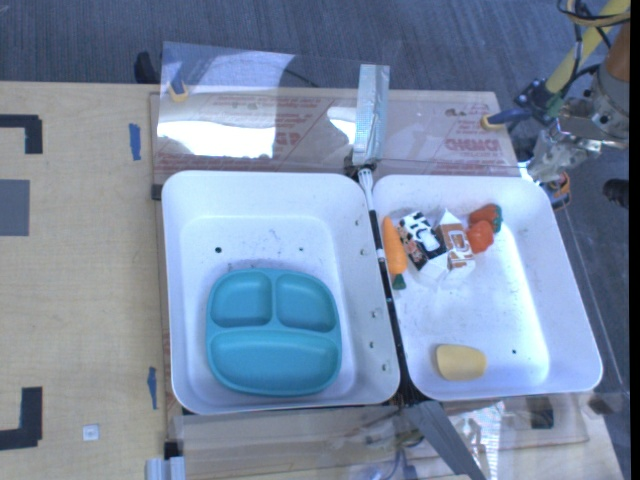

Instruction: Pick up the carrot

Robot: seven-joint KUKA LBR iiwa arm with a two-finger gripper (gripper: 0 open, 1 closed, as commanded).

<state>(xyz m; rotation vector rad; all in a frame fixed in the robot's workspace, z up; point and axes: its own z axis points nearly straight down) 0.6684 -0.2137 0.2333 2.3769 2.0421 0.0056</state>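
Grey metal jaws (556,160) hang past the right bin's (560,308) far right corner; whether they are apart I cannot tell. The smooth, tapered orange carrot (394,246) lies well away, hard against that bin's left wall, beside a cow-patterned toy (423,236). A descent there risks striking the wall or nudging the toy instead.

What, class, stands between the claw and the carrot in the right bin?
Nothing visible blocks it from above. The claw sits beyond the right bin's far right corner; the carrot lies against the left wall, with a black-and-white toy close beside it.
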